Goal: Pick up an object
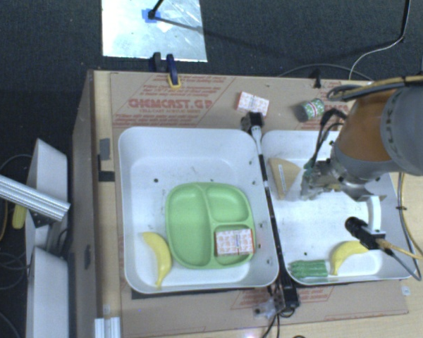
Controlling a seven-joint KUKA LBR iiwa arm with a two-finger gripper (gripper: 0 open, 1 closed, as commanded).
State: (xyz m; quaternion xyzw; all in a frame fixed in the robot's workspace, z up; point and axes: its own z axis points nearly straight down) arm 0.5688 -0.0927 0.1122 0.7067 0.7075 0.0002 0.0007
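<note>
Holding a green plate (197, 220), left bin (137, 189); jaws' state I cannot tell.

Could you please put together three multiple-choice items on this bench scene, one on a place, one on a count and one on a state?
1. Where does the green plate lie?
A. in the left bin
B. in the right bin
C. on the cardboard outside both bins

2. How many bananas are in the bins?
A. one
B. two
C. four

3. How does the small patterned packet sit?
A. under the plate
B. on the plate, in a compartment
C. leaning on a bin wall

Key: 1 A, the plate lies in the left bin. 2 B, a banana in the left bin and another in the right. 3 B, the packet rests in the plate's lower right compartment.
</note>
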